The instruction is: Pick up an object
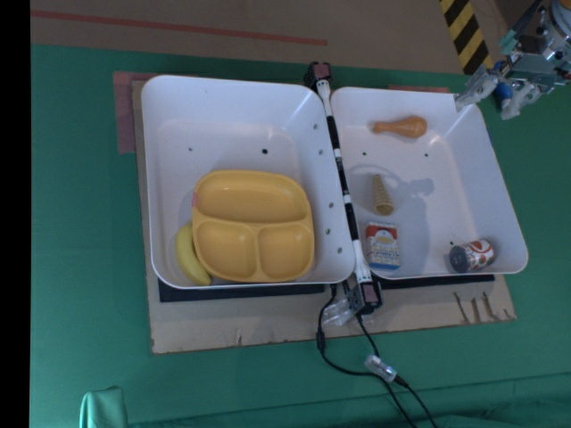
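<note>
My gripper (491, 96) hangs above the far right corner of the right bin (500, 203), its two fingers spread open with nothing between them. Inside that bin lie an orange chicken drumstick (401, 127) near the far wall, a tan ice cream cone (383, 193) in the middle, a small red and white box (382, 244) at the near left, and a can (471, 256) on its side at the near right. The drumstick is the closest object, to the left of and below the gripper.
The left bin (205, 114) holds a yellow divided tray (253, 226) with a banana (188, 255) tucked against its left side. A black and white bar (341, 181) runs between the bins. Cables (375, 364) trail over the green bench in front.
</note>
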Controlling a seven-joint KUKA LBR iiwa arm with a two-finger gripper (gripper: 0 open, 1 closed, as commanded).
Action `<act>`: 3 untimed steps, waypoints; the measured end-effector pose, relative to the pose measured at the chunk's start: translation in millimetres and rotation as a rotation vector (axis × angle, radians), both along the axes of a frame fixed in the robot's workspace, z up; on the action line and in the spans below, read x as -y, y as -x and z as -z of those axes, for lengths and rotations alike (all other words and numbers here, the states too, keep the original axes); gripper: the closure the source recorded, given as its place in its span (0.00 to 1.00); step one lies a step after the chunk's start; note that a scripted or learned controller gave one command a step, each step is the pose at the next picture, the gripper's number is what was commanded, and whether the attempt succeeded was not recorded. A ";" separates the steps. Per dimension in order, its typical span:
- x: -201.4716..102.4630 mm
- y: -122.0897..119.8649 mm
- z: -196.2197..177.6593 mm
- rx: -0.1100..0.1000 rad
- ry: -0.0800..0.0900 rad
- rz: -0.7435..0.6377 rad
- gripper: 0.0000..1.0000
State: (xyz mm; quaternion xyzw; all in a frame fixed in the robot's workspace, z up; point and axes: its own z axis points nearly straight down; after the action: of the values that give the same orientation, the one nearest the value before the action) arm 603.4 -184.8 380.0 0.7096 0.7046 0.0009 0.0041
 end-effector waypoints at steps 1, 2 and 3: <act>3.4 -79.5 168.1 0.002 0.002 -0.003 0.00; -17.3 -80.7 191.1 0.006 0.005 -0.002 0.00; -15.4 -83.6 173.3 0.021 0.012 0.003 1.00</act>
State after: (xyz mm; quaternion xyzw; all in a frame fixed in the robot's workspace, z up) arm 687.0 -169.4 206.7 0.7105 0.7035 0.0041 0.0154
